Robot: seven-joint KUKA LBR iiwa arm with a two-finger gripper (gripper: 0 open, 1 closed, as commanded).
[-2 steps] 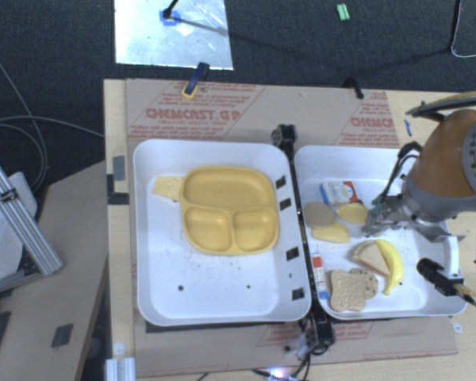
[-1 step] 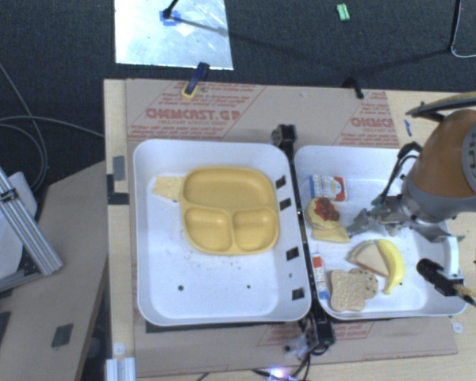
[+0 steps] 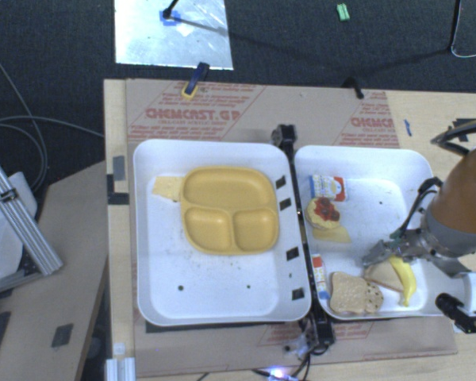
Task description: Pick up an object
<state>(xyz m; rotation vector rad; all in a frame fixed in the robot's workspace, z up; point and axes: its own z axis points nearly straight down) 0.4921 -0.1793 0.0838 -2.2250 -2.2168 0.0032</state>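
In the right bin (image 3: pixel 381 173) lie a yellow banana (image 3: pixel 405 281), a brown bread slice (image 3: pixel 355 294), a pale sandwich wedge (image 3: pixel 383 275), a small white and red carton (image 3: pixel 327 187) and a round pastry with red topping (image 3: pixel 325 213). My gripper (image 3: pixel 390 252) reaches in from the right, low over the bin's front right part, just above the banana's upper end and the wedge. The arm's orange band and grey wrist hide what lies directly beneath them.
The left bin (image 3: pixel 143 236) holds a yellow divided plate (image 3: pixel 226 210) and a pale yellow slice (image 3: pixel 167 187) beside it. Black clips (image 3: pixel 289 205) line the divider between the bins. A cable loops near the wrist at the right bin's edge.
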